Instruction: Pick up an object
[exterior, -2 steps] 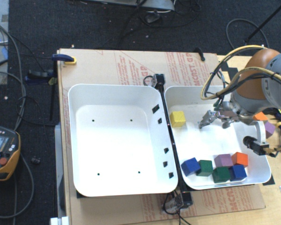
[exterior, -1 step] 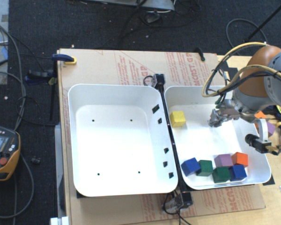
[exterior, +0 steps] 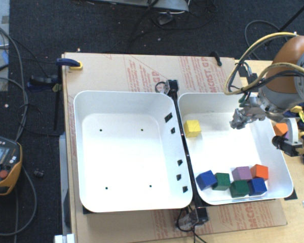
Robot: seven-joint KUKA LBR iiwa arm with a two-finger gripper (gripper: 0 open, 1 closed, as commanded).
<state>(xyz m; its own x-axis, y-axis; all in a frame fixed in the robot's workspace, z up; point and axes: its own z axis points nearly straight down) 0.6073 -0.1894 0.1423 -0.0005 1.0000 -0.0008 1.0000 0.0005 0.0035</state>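
Yellow against the white plastic, a lone block (exterior: 193,127) is sitting in the far left part of the right bin (exterior: 273,151), just beside the wall that divides it from the left bin (exterior: 86,115). The other candidates are crowding the near edge of that same bin: two blue blocks (exterior: 206,179), two green ones (exterior: 239,188), a purple one (exterior: 241,173) and an orange one (exterior: 260,171), packed so tightly that several are touching.

The gripper (exterior: 239,120) is hanging over the far right portion of the right bin, level with the yellow block but well apart from it, and nothing is showing beneath or between its tip. Whether it is parted or closed cannot be told from this slanted view, since the tip is reading as one small grey shape.

Judging from this layout, the yellow block is looking like the easier pick, yet its closeness to the dividing wall is posing a risk: a descent slightly off to the left could be striking the rim or pinning the block against the wall instead of straddling it. Going for the cluster is carrying a different hazard, because neighbours are leaving little room on either side, so a closing pinch could be shoving blocks aside or catching a corner and letting it slip.
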